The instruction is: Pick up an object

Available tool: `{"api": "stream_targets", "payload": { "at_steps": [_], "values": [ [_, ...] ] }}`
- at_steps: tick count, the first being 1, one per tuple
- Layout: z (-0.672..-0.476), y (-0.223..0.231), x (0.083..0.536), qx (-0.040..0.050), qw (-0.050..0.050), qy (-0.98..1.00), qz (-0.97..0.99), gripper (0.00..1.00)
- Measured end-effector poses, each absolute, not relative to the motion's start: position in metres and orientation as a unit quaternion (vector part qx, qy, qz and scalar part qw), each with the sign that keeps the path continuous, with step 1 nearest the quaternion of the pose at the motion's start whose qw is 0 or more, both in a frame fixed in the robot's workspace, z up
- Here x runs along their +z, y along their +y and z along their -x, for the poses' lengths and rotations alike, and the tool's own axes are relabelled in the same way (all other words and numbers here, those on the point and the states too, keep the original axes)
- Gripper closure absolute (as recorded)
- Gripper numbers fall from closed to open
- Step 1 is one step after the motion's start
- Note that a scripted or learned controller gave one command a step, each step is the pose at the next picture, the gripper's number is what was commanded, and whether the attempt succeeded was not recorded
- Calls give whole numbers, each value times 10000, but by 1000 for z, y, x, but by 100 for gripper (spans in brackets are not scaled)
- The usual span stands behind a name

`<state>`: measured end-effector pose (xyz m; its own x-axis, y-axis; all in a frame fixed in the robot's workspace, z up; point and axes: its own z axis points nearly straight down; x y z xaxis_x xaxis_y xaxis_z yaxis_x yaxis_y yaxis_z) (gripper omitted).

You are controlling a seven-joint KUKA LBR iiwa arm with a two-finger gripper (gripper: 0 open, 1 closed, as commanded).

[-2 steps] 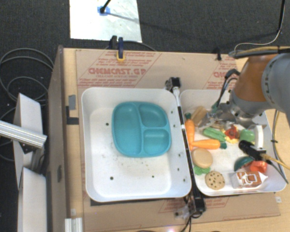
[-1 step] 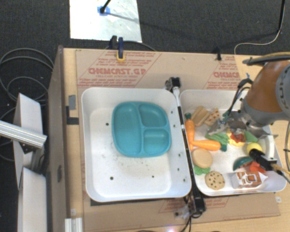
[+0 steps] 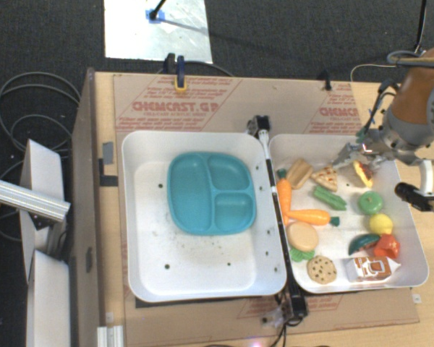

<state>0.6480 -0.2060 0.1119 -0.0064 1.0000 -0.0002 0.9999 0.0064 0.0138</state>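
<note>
My gripper (image 3: 362,157) hangs over the far side of the right bin (image 3: 417,266), below the grey arm with its orange band (image 3: 419,85). A small yellow and red toy (image 3: 362,173) lies right under it; whether they touch I cannot tell. Around it in the bin lie a pizza slice (image 3: 325,178), a bread piece (image 3: 299,172), a green pod (image 3: 329,197), two carrots (image 3: 309,215), a green ball (image 3: 370,202), a lemon (image 3: 380,224), a bun (image 3: 302,236), a cookie (image 3: 321,269), a red pepper (image 3: 387,246) and a small carton (image 3: 369,267).
The left bin (image 3: 148,266) holds a teal divided plate (image 3: 211,194). A ridge (image 3: 271,194) separates the two bins. A black part of the arm (image 3: 416,192) sticks out over the right bin's right rim. Cardboard (image 3: 202,103) lies beneath the bins.
</note>
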Motion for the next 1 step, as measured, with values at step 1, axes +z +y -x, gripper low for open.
{"api": "stream_targets", "payload": {
  "at_steps": [1],
  "values": [
    [-646,-205,121,39,58,7104,-7038,100]
  ]
}}
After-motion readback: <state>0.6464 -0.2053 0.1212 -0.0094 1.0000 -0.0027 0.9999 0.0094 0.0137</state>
